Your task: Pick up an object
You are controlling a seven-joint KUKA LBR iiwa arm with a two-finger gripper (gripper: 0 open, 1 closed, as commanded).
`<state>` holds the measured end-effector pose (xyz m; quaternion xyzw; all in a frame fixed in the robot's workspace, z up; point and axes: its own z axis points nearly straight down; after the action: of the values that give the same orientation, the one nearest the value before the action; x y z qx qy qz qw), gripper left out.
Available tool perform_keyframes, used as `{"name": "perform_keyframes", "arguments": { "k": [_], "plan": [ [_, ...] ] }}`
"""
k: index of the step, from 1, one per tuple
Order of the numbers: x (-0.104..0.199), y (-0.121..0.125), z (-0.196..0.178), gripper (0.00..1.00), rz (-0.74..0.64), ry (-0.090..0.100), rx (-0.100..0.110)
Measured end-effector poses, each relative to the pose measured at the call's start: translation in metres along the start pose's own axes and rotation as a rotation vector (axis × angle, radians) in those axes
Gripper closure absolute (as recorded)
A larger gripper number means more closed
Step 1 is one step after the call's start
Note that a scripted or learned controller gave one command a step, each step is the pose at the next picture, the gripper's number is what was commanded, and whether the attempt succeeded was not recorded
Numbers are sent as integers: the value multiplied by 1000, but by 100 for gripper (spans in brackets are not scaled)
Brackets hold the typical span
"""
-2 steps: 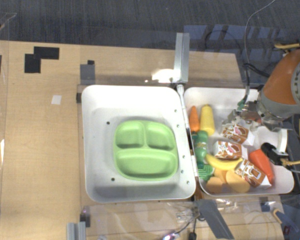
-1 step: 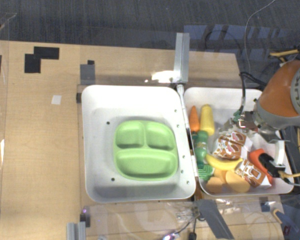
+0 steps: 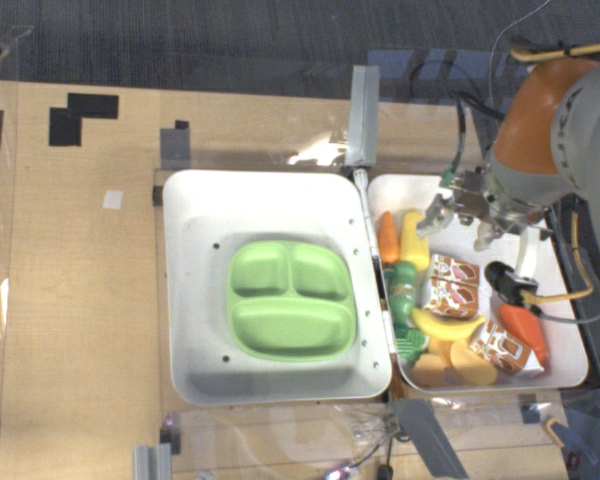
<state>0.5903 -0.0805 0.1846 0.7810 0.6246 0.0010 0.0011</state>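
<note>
**Q:** Fig. 1, gripper (image 3: 457, 226): posn & state?

**A:** Above the far end of the right bin (image 3: 572, 373). Its two fingers look spread, w/ nothing between them. No object is held yet, so the step in hand is prob. the approach.

**Q:** Where are the candidate objects?

**A:** All are in the right bin, crowded together. The yellow piece (image 3: 412, 234) and carrot (image 3: 388, 238) lie just beside the gripper, against the bin's left wall. The snack packet (image 3: 452, 286) is near, twd the middle. The banana (image 3: 445, 323) lies below it, touching its neighbours. The left bin (image 3: 185, 268) holds only a green divided plate (image 3: 290, 298).

**Q:** How best to do the grasp?

**A:** Judgement only: pick one item w/ free flanks. Centre the fingers across its narrow axis and descend straight. The wall-side items leave little room for a finger, so the packet seems the easier target.

**Q:** Materials & shapes?

**A:** The toy foods appear to be smooth moulded plastic, rounded or tapered, so prob. slippery at the ends. The packet is flat and printed, w/ squared edges. The bins are shallow, white and glossy, w/ rounded corners.
</note>
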Motion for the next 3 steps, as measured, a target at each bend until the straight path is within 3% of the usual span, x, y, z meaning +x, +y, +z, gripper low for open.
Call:
{"name": "perform_keyframes", "arguments": {
  "k": [1, 2, 3],
  "plan": [
    [44, -39, 2, 0, 129, -1, 5],
    [-3, -23, 64, 0, 83, 4, -23],
    [0, -20, 52, 100, 78, 8, -30]
  ]
}}
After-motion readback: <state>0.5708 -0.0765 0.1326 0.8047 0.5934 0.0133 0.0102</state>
